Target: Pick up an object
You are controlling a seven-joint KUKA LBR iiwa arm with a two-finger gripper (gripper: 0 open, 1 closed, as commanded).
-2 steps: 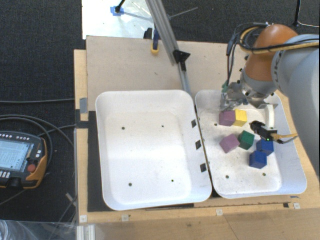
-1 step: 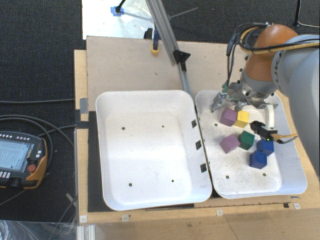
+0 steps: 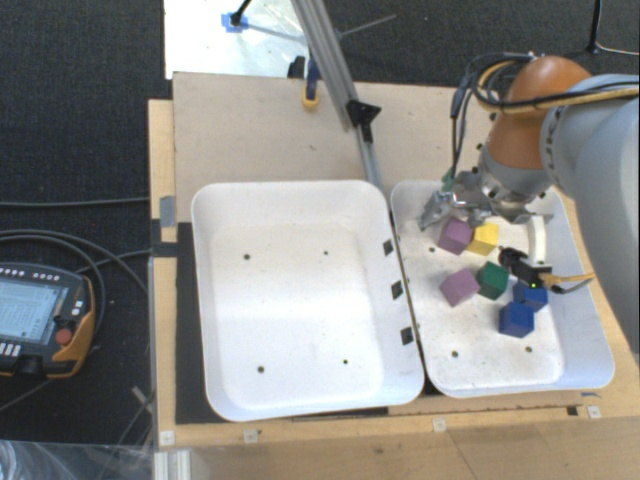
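Several small blocks lie in the right bin (image 3: 560, 368). A purple block (image 3: 455, 236) and a yellow block (image 3: 486, 238) sit side by side near the bin's far end. Closer to the front are a second purple block (image 3: 459, 287), a green block (image 3: 492, 281) and two blue blocks (image 3: 518, 319) (image 3: 533, 296). My gripper (image 3: 452, 211) hangs over the far end of the right bin, directly above the far purple block and very close to it. The view does not show whether it touches that block.
The left bin (image 3: 215, 298) lies beside the right one, their rims meeting at the middle. A slanted metal pole (image 3: 335, 63) crosses the bench behind the bins. A teach pendant (image 3: 40, 318) rests on the floor at the left.
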